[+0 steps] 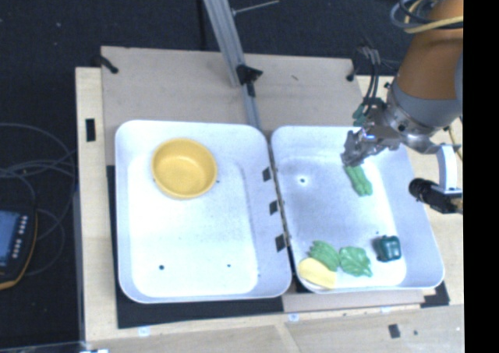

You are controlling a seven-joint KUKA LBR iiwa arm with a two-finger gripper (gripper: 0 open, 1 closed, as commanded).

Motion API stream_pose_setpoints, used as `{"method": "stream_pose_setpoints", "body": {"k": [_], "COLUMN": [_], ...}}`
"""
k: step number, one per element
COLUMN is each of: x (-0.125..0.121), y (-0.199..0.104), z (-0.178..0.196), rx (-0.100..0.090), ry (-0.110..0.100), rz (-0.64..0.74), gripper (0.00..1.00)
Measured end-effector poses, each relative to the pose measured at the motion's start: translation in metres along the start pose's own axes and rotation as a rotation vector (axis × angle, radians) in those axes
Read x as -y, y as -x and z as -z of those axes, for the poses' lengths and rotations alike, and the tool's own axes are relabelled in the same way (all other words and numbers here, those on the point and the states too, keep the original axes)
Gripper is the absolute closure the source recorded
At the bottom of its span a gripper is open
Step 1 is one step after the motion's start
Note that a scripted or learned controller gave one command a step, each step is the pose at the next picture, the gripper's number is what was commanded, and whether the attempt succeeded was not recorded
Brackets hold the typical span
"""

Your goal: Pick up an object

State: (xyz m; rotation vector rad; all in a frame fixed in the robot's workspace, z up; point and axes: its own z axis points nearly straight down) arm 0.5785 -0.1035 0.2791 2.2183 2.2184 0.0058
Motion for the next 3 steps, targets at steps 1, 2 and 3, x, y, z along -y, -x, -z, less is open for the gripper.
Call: {"method": "stream_pose_setpoints", "body": {"k": [1,2,3], "x": [0.007,0.033,0.041], "y": [-0.056,-0.107,-0.146], "z": [-0.004,-0.012,-0.02], "rx": [-0.001,-0.001,-0.001], "ry": [-0.005,-0.006,-0.006], "rz": [0.003,0.003,0.002], "gripper": [1.0,1.0,1.0]}}
